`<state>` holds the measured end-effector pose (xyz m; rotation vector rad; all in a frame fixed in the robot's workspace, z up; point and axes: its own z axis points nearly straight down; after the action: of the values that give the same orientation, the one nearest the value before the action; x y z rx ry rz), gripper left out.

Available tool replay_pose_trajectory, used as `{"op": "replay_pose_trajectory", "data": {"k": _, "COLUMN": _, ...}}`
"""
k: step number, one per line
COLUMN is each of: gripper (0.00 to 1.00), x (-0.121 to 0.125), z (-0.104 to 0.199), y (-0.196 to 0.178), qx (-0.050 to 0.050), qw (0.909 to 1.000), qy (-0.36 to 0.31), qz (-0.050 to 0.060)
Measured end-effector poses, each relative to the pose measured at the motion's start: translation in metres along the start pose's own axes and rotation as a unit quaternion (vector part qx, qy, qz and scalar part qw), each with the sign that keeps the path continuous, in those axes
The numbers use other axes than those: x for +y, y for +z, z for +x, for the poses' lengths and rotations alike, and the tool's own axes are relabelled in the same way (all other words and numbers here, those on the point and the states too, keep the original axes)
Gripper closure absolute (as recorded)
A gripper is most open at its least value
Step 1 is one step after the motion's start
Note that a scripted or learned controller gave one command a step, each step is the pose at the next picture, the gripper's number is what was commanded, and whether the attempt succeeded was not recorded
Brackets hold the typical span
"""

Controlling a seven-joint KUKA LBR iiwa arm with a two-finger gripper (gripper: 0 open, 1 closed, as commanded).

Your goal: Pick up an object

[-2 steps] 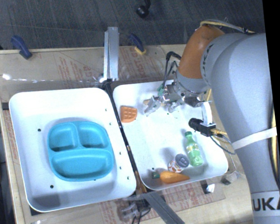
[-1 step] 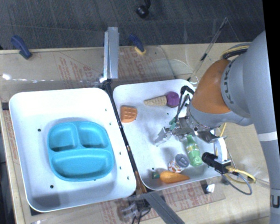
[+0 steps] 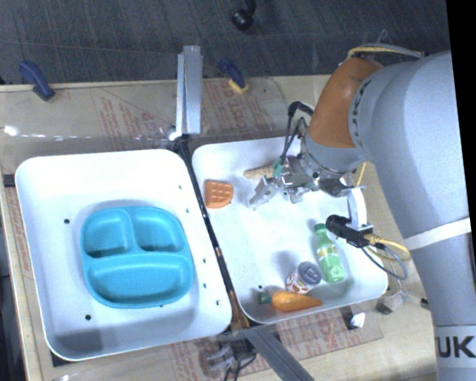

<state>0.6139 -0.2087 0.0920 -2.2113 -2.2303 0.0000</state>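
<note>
Waffle piece [image 3: 218, 193] lies just left of the jaws [image 3: 262, 193]; their state unclear.

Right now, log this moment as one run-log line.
gripper: low in right bin, holds nothing seen | waffle: beside it | bottle, can, carrot: near front wall | blue tray: left bin

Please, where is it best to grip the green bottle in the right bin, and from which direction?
Probably across the middle of the green bottle body, from above. It lies on its side on the right bin floor, long axis running up-down in view; fingers should close across its width.
</note>
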Motion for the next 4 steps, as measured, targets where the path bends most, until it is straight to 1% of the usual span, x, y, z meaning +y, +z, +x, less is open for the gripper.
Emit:
{"op": "replay_pose_trajectory", "data": {"k": 1, "gripper": 0.0, "x": -0.072, "z": 0.012, "y": 0.001, "qx": 0.0, "qw": 1.0, "qy": 0.0, "qz": 0.001}}
{"op": "replay_pose_trajectory", "data": {"k": 2, "gripper": 0.0, "x": -0.014, "z": -0.001, "y": 0.0, "qx": 0.0, "qw": 1.0, "qy": 0.001, "qz": 0.0}}
{"op": "replay_pose_trajectory", "data": {"k": 3, "gripper": 0.0, "x": -0.13, "z": -0.001, "y": -0.001, "qx": 0.0, "qw": 1.0, "qy": 0.0, "qz": -0.001}}
{"op": "replay_pose_trajectory", "data": {"k": 4, "gripper": 1.0, "x": -0.128, "z": 0.0, "y": -0.011, "qx": -0.001, "qw": 1.0, "qy": -0.003, "qz": -0.002}}
